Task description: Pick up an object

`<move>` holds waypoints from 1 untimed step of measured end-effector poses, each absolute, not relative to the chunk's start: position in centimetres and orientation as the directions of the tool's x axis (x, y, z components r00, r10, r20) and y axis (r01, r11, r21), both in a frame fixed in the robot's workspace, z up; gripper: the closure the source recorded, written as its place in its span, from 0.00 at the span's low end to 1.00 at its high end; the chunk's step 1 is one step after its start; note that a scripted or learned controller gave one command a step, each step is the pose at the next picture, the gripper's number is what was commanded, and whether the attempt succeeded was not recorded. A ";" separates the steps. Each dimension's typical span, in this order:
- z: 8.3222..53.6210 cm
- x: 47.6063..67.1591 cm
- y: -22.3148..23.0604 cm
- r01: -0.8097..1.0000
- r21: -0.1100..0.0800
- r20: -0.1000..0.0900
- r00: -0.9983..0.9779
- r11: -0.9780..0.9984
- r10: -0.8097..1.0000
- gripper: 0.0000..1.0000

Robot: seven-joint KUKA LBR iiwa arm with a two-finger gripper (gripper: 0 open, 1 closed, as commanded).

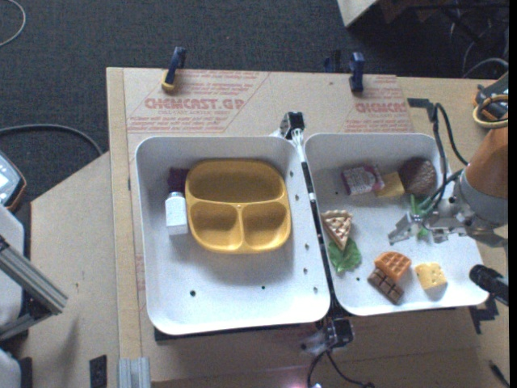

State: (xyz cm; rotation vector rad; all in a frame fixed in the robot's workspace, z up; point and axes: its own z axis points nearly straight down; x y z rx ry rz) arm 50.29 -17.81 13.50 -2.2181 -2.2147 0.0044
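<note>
The right bin (452,148) holds several toy foods: a pink packet (361,178), a yellow block (391,187), a brown round piece (418,174), a pizza slice (337,228), a green leaf (346,256), a waffle (393,263), a chocolate bar (385,286) and a cheese wedge (430,276). My gripper (409,229) hangs low over the right middle of this bin, between the brown piece and the waffle. A small green item (415,208) pokes out just above it, partly hidden by the wrist.
The left bin (153,281) carries a yellow divided plate (237,205), a white bottle (176,213) and a dark item (178,176) beside it. Clamps (356,71) hold the board at the back. Cables run along the right edge.
</note>
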 end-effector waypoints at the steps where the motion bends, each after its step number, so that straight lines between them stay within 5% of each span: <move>1: 8.2 50.2 -17.7 1.000 -0.006 0.003 0.001 -0.001 1.000 0.00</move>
